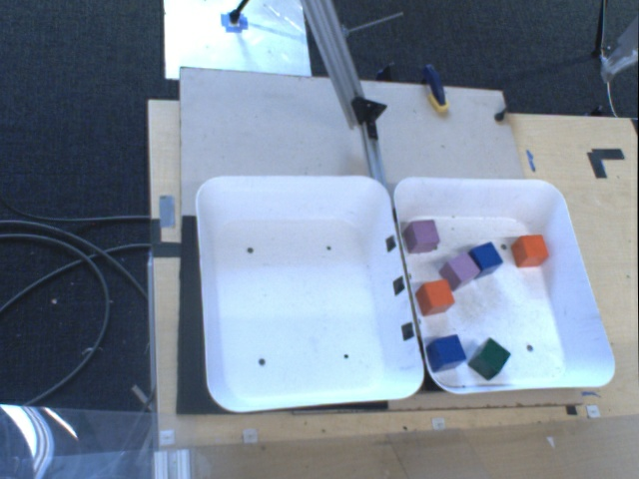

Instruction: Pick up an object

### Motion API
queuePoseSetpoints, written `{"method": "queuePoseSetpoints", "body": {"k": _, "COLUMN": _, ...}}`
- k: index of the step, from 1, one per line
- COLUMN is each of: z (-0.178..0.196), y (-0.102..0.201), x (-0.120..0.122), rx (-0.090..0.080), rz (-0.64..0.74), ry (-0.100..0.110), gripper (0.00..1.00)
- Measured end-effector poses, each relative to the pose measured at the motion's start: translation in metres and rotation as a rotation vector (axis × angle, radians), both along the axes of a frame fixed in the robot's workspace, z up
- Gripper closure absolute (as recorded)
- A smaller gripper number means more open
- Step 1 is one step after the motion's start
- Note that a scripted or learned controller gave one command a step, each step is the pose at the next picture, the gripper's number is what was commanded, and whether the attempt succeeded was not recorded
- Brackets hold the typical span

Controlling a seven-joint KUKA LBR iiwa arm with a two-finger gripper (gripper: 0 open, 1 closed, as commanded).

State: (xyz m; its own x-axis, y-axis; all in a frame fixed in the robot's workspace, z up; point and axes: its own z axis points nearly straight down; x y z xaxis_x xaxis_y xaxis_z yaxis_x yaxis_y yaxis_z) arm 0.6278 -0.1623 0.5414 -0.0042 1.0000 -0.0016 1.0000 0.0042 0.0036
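The right bin point(574, 267) holds several small blocks. Two purple blocks lie near its left side, one point(420, 236) at the top and one point(459, 270) lower, touching a blue block point(486, 257). An orange block point(530, 250) sits to the right of them, and another orange block point(434, 296) lies by the left wall. A second blue block point(445, 352) and a dark green block point(489, 358) rest near the front wall.
The left bin point(230, 267) stands beside the right one on the wooden bench. A slanted metal pole point(334, 48) crosses the back board, where a blue clamp point(434, 86) lies. Black cables point(60, 267) run over the floor at left.
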Motion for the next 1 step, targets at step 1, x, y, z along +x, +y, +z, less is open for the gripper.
{"method": "queuePoseSetpoints", "body": {"k": 1, "z": 0.0002, "y": -0.0368, "x": -0.0041, "rx": -0.002, "rz": -0.006, "ry": -0.001, "gripper": 0.0}}
